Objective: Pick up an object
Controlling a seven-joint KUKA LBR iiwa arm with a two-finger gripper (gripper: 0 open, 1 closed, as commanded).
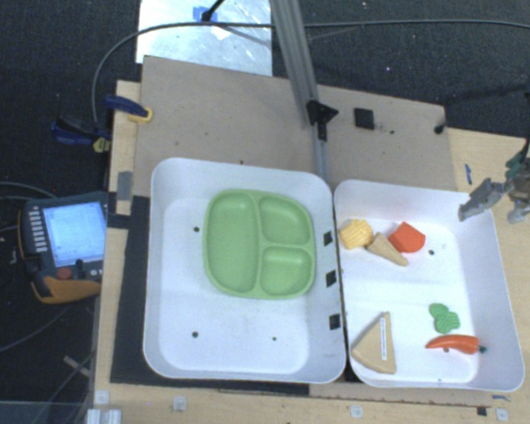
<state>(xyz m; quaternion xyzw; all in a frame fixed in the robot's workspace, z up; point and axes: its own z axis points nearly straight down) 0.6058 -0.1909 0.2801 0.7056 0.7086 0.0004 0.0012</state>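
Observation:
The right bin (503,278) holds several toy foods: a yellow corn piece (356,232), a tan wedge (387,251), an orange-red block (407,237), a green broccoli piece (443,317), a red-orange chili (453,344) and a sandwich wedge (377,343). My gripper (499,201) hangs above the bin's far right corner, open, with nothing between its fingers. It is well clear of all the foods.
A green divided plate (260,244) lies in the left bin (169,319). A slanted metal pole (296,54) crosses behind the bins. A teach pendant (62,242) and cables lie off the bench at left.

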